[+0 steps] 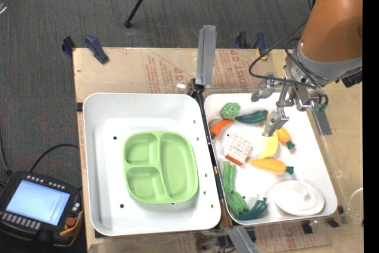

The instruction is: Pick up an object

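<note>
Grey metal, my gripper hangs low over the right bin; how far it is parted I cannot tell, and nothing shows in its hold. Just below its tip lies a pale yellow banana, long axis running toward the bin's near edge. An orange carrot lies alongside, touching it. Farther out sits a red-and-white packet.

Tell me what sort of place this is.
Probably a robotics lab's test bench: two white bins clamped to a cardboard-topped table, toy food in the right one, a teach pendant on the carpet, and an arm's pincer over the toys.
</note>
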You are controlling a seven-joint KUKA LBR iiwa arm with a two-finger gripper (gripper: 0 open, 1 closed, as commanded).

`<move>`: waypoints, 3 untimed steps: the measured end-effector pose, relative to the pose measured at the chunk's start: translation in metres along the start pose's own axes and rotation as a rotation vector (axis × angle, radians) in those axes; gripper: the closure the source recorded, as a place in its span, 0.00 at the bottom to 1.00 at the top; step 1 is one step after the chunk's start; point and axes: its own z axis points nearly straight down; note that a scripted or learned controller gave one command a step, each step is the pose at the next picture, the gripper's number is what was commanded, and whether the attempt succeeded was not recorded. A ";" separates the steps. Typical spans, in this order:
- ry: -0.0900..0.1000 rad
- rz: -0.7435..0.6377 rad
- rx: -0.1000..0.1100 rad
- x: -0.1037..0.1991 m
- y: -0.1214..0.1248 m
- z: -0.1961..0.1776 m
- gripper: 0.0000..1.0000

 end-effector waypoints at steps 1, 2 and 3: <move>0.016 -0.051 -0.003 0.048 -0.023 0.125 0.00; -0.009 -0.035 0.000 0.038 -0.041 0.188 0.00; -0.002 -0.091 0.001 -0.046 -0.052 0.187 0.00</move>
